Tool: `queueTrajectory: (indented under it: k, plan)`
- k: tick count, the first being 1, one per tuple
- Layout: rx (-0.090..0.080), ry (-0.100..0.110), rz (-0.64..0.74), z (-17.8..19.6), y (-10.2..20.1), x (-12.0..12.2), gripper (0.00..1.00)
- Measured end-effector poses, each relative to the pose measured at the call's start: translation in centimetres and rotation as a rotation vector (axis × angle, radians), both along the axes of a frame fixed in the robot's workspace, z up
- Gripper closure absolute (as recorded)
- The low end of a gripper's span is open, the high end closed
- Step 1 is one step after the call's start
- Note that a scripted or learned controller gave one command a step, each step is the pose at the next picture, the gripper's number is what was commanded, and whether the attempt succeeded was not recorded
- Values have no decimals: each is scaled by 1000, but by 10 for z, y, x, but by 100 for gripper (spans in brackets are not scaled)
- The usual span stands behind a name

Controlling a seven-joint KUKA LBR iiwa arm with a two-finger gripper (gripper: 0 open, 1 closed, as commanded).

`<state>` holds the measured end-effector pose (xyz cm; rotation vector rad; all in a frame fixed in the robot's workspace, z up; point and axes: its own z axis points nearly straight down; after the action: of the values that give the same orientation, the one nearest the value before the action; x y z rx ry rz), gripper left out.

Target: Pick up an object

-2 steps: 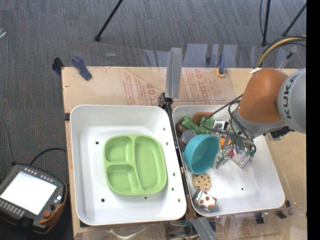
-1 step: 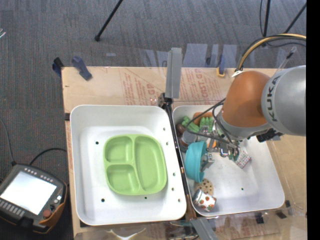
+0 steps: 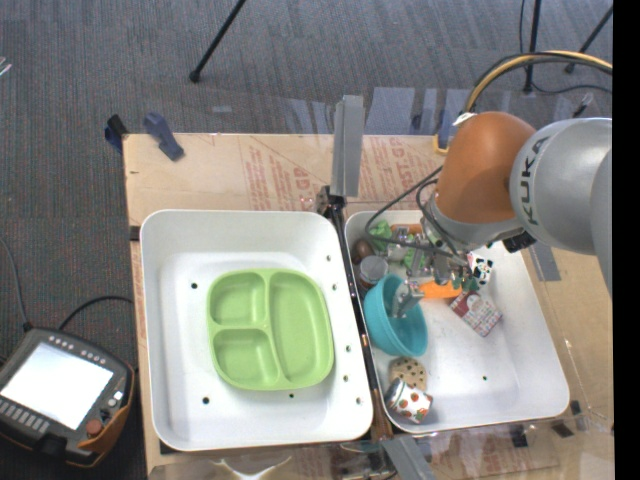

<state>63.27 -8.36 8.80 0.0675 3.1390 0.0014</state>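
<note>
My gripper (image 3: 408, 293) hangs over the blue bowl (image 3: 393, 320) in the right bin (image 3: 520, 368). Left of the bowl, a green tray (image 3: 270, 328) fills the left bin (image 3: 170, 258). Below the bowl lies a spotted cup (image 3: 412, 402).

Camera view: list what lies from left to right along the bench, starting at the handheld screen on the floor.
Handheld screen → left bin → green divided plate → blue bowl → checked packet → right bin's outer wall.
</note>
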Motion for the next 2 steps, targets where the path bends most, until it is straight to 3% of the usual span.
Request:
queueTrajectory:
  k: [1,2]
  plan:
    - [0,2,-87,0,-38,-74,0]
    - [0,0,-22,0,-69,-25,0]
